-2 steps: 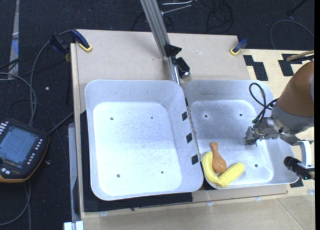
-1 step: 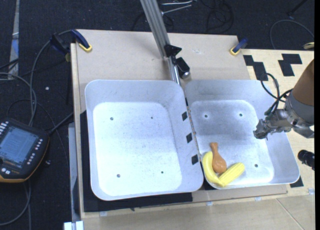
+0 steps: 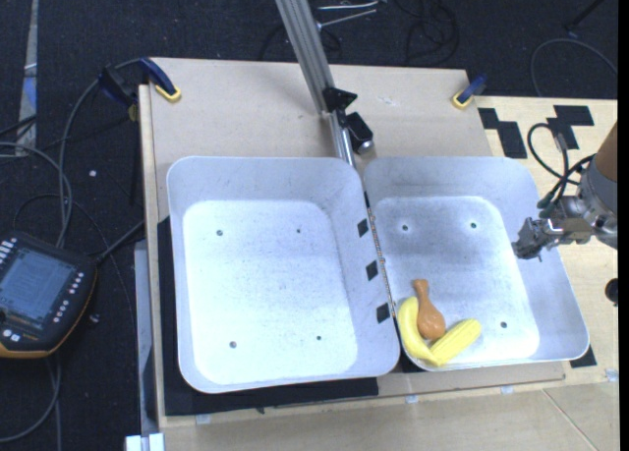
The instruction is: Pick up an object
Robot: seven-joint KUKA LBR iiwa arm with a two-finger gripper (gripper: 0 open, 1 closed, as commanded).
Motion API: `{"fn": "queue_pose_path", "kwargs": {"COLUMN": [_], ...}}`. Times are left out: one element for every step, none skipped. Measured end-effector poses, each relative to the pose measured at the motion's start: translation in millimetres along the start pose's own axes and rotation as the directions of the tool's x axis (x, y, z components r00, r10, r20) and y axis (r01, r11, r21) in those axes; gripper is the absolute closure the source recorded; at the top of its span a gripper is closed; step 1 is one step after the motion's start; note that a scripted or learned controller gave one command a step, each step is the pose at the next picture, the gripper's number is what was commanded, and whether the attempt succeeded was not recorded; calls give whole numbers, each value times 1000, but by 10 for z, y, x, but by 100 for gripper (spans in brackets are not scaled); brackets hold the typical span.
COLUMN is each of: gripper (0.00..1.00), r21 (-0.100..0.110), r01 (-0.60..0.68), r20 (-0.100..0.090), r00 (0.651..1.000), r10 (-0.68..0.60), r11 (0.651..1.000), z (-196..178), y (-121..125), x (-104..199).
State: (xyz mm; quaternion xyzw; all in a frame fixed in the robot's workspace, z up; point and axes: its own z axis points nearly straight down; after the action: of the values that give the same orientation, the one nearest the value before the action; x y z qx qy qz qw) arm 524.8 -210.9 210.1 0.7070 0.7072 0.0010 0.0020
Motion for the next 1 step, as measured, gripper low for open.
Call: {"fn": "queue_pose_path", "kwargs": {"gripper": [100], "r21": [4], "r01": [4], "r20": [-2], "r00": [1000], "r10": [-4], "r11": [1000], "z": [47], "y": [33], "x": [461]}}
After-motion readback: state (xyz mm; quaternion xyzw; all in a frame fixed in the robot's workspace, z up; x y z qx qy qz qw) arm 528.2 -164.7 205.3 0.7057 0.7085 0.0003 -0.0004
